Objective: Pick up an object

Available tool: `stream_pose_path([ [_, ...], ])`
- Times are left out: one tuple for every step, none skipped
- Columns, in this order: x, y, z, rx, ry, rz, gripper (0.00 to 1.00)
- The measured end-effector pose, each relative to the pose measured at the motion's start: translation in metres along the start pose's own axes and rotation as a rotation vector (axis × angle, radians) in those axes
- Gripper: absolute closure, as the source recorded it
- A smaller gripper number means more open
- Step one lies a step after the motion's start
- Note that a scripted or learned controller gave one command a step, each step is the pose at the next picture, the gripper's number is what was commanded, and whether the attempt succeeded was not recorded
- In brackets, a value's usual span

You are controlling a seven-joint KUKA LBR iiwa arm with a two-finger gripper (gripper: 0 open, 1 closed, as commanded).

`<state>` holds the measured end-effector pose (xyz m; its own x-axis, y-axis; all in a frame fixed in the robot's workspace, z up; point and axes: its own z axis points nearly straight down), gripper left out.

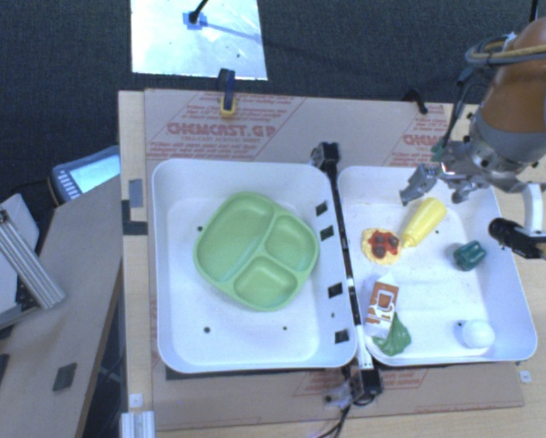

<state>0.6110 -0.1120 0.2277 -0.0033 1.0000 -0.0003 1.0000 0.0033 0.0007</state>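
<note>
Worktop (134, 245): tan surface, covered by brown sheet (255, 126) with red CHEMCAST print. Two shallow white bins sat side by side on sheet, touching along centre seam. Left bin (177, 336) and right bin (515, 322) both lay flat. Yellow clamp (227, 99) gripped sheet at far edge. Black clips (326, 153) joined bins at far end of seam.

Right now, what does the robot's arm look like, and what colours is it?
The grey robot arm is round and chunky, with a shiny orange band above its wrist. A thin cable loops along the top of it. At the end sits a small metal two-finger gripper, silvery grey, with dark bits around it.
</note>
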Motion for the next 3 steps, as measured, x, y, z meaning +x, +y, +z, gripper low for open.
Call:
stream_pose_path([
  [-0.007, -0.004, 0.059, 0.004, 0.0, 0.002, 0.0],
  [-0.004, -0.002, 0.102, 0.003, 0.001, 0.002, 0.0],
  [-0.006, 0.003, 0.124, -0.015, -0.005, 0.004, 0.0],
])
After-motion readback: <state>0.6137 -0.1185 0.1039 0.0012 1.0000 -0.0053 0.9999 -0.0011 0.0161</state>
